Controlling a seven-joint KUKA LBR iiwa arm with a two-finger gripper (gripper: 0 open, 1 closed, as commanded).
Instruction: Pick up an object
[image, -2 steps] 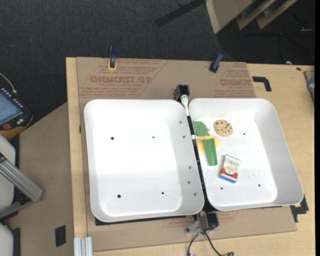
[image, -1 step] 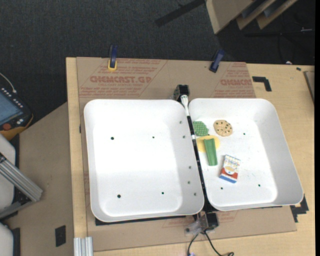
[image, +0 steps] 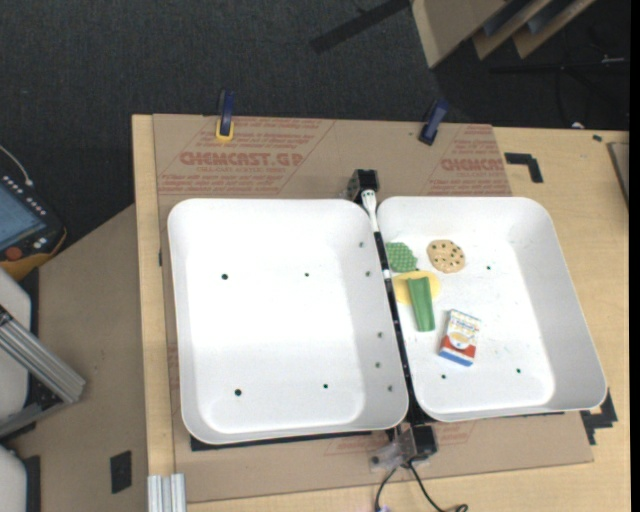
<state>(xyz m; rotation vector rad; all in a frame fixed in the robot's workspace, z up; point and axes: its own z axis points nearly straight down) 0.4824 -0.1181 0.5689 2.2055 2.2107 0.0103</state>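
On the right bin (image: 560, 330): cookie (image: 446, 255), green stick (image: 421, 302), small carton (image: 459, 338) — perhaps juice — all lying loose. Nothing lifted; whole pick remains. Gripper state: cannot tell.

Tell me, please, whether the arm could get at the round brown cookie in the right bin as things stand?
Probably yes: the round brown cookie lies flat and uncovered in the right white bin, apart from the green waffle-like piece beside it, with open space above.
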